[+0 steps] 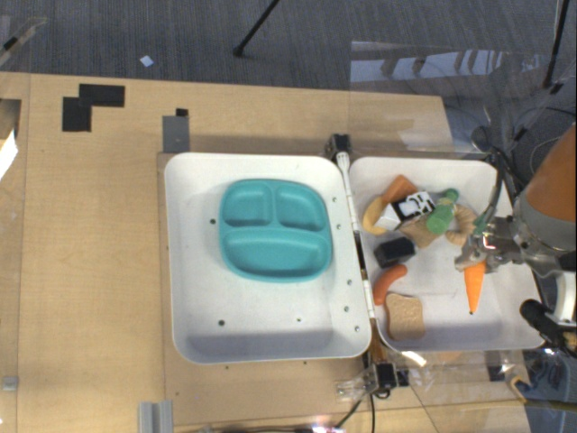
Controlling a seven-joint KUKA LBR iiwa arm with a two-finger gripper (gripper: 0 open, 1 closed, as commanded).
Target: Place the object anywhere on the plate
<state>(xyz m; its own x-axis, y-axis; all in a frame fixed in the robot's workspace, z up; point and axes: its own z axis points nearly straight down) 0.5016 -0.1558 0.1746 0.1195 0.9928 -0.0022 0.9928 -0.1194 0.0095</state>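
Observation:
A teal divided plate (pixel 273 229) lies in the left white bin (pixel 194 332). An orange toy carrot (pixel 473 289) lies in the right bin (pixel 505 336), wide end up and tip pointing toward the front. My gripper (pixel 481 254) is directly over the carrot's wide end, at the right side of that bin. The arm's grey body and orange band come in from the right edge.
The right bin also holds a bread slice (pixel 406 316), a red-orange sausage (pixel 389 280), a black block (pixel 393 250), a banana (pixel 376 215), a black-and-white piece (pixel 415 206) and a green piece (pixel 440 215). A raised divider (pixel 354 242) separates the bins.

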